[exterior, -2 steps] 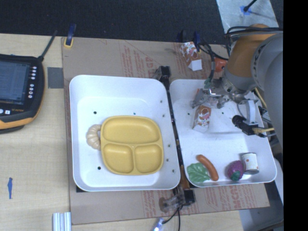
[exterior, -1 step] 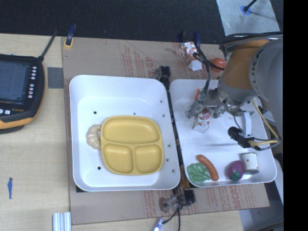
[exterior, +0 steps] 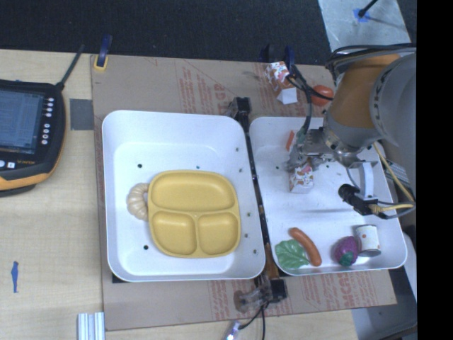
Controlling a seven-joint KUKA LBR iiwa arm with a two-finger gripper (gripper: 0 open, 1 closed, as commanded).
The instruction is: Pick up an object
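1. The bench carries two shallow white bins side by side: the left bin (exterior: 120, 144) and the right bin (exterior: 272, 211).
2. The left bin holds a yellow divided tray (exterior: 192, 212) lying flat, with three compartments. A pale ridged item (exterior: 136, 200), possibly a toy pastry, lies against the tray's left edge, partly tucked under it.
3. The arm (exterior: 368, 101) reaches in from the right over the upper part of the right bin.
4. The gripper (exterior: 306, 163) points down over the right bin, directly above a small carton (exterior: 302, 178). The carton stands in the upper middle of that bin, touching or just beneath the fingertips. Whether the gripper is clenched on the carton or released cannot be determined; the fingers blend with the carton top.
5. Along the near edge of the right bin, from left to right: a green leaf-shaped item (exterior: 289, 253), a sausage (exterior: 306, 246) lying at a slant and touching the leaf, a purple item (exterior: 346, 249), and a small white can (exterior: 367, 239) just beside the purple item.
6. A thin orange-red item (exterior: 290, 140) lies near the upper part of the right bin, left of the gripper.
7. A handheld control pad (exterior: 25, 133) with a screen rests on the bench, well left of the bins.
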